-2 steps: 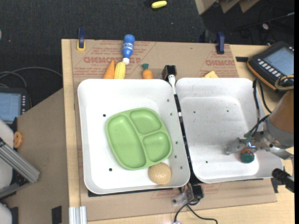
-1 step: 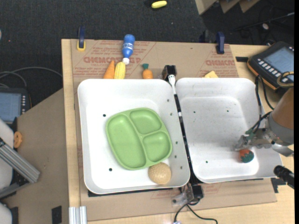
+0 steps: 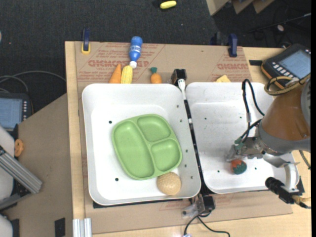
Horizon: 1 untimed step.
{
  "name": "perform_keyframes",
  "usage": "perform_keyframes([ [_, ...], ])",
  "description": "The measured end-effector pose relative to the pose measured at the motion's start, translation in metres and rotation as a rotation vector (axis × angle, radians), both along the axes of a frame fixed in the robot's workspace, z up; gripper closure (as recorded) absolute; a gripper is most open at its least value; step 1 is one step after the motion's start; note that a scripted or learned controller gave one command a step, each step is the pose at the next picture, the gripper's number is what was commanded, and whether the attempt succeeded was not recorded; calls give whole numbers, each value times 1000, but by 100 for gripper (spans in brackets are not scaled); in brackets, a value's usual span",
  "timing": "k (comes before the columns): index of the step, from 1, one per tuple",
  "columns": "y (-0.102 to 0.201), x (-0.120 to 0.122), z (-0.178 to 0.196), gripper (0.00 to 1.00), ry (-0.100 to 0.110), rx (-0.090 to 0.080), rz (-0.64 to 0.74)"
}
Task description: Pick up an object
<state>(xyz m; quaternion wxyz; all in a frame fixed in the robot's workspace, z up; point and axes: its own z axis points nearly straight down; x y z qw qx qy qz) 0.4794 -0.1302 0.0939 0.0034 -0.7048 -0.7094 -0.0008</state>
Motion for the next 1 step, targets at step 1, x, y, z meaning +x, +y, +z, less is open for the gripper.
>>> perform_keyframes([
  [1,69,62,100,100,-18,-4,5],
])
